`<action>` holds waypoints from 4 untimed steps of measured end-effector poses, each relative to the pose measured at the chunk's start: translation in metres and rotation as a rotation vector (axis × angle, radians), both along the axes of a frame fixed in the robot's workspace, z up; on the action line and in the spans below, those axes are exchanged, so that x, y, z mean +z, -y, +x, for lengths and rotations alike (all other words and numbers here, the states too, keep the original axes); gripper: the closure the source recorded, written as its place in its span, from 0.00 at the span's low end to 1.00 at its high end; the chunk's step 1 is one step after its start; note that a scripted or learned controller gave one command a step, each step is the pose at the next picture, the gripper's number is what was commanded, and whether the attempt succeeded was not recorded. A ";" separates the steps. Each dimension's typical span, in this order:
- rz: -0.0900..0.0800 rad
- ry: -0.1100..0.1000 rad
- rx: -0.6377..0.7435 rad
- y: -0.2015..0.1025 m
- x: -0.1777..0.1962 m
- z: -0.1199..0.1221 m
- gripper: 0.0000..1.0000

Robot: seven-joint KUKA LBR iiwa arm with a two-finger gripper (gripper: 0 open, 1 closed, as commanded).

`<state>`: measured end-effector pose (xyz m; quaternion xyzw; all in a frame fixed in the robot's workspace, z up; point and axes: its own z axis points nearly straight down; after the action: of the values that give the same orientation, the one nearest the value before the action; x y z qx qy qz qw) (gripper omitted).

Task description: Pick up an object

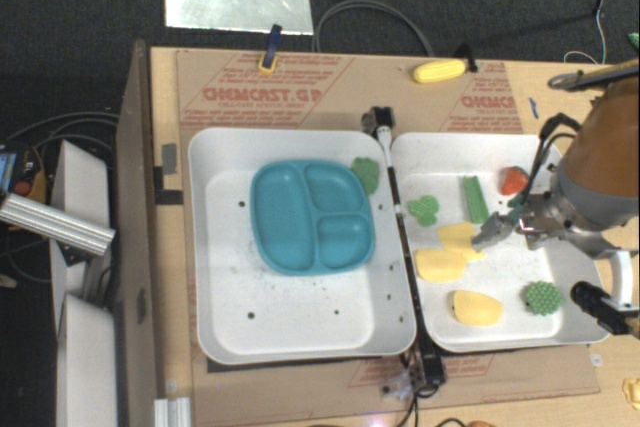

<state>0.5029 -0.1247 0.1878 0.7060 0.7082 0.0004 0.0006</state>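
A grey gripper point(490, 233) reaches into the right bin point(440, 150), its tip just beside two pale yellow pieces point(447, 253); whether it holds anything cannot be told. They look like light, smooth, rigid plastic toy food, probably best pinched across the narrow width.

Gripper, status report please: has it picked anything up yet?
Gripper low in right bin, on yellow pieces. Fingers unreadable, nothing seen held. Green stick close by.

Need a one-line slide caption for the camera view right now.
Claw low over yellow pieces in the right bin; blue tray sits in the left bin.
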 end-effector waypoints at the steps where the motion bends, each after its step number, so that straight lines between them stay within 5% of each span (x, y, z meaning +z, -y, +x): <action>1: 0.001 -0.001 0.004 -0.022 -0.069 0.042 0.00; 2: 0.000 0.001 0.001 0.001 -0.062 0.088 0.00; 3: 0.000 -0.005 -0.004 0.020 -0.106 0.053 0.00; 4: -0.001 -0.004 0.000 0.065 -0.103 0.137 0.00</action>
<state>0.6394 -0.1896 0.0851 0.7061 0.7081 -0.0012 -0.0005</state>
